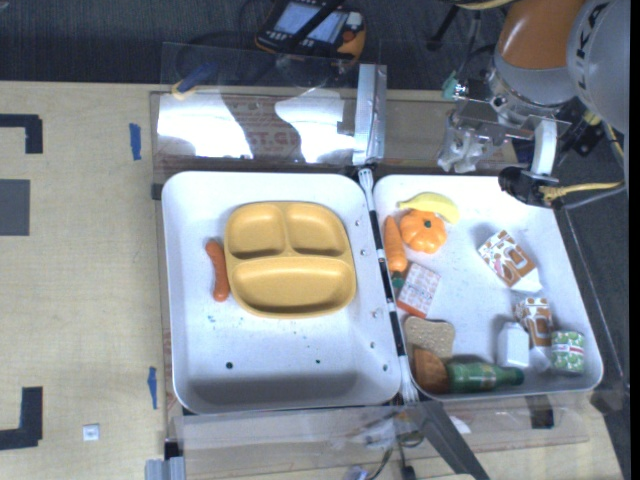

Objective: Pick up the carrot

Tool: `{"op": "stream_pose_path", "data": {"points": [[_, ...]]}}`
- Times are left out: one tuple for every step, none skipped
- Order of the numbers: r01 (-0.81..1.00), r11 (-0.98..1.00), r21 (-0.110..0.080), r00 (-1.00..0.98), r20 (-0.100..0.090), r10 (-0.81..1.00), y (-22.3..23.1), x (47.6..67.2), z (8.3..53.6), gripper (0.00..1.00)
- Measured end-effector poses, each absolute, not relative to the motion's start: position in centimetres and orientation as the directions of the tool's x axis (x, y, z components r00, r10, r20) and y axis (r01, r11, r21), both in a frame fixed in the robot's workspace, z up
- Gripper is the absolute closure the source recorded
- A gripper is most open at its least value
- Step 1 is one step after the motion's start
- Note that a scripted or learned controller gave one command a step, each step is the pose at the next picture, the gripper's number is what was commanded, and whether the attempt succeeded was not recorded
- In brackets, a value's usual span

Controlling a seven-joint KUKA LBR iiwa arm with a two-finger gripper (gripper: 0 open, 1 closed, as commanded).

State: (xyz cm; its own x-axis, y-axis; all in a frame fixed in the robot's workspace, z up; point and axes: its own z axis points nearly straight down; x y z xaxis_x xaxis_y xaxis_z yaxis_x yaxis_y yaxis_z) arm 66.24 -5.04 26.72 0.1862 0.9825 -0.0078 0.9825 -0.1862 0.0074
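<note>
The carrot [395,244] is an orange stick with a green end. It lies lengthwise in the right bin [575,298], tight against that bin's left wall and just left of a small orange pumpkin [423,231]. My gripper [466,154] hangs above the far rim of the right bin, up and to the right of the carrot and well apart from it. Nothing is seen held in it.
A yellow banana [432,204] lies behind the pumpkin. The right bin also holds a patterned packet [419,289], bread [430,334], a green bottle [482,374] and several small cartons [508,256]. The left bin [190,348] bears a yellow divided plate [289,258] and a reddish sausage [218,270].
</note>
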Motion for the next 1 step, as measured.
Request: {"op": "stream_pose_path", "data": {"points": [[0.992,0.123,-0.004,-0.123,0.001,0.992,-1.89,66.67,23.32,1.0]]}}
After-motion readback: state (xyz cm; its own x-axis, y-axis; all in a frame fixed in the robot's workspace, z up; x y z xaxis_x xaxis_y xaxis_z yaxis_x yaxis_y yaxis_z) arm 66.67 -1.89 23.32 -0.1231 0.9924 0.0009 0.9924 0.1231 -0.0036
